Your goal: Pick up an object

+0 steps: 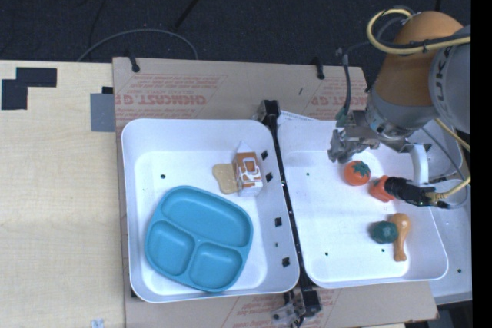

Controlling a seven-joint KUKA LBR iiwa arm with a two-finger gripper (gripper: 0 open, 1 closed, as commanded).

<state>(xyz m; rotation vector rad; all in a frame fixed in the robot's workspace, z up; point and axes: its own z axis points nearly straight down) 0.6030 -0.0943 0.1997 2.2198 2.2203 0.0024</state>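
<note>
Camera view puts the gripper (347, 151) low in the right bin (323, 257), just above and left of the tomato (356, 173), maybe touching its top. Whether the claw is released or clenched I cannot tell; nothing shows between it. That tomato looks like a light, hard plastic toy, smooth and round, so it would likely roll or squirt out; a grip across its widest middle seems safest. Right of the tomato lies a red piece (382, 188); below it, a wooden spoon (398, 234).
</note>
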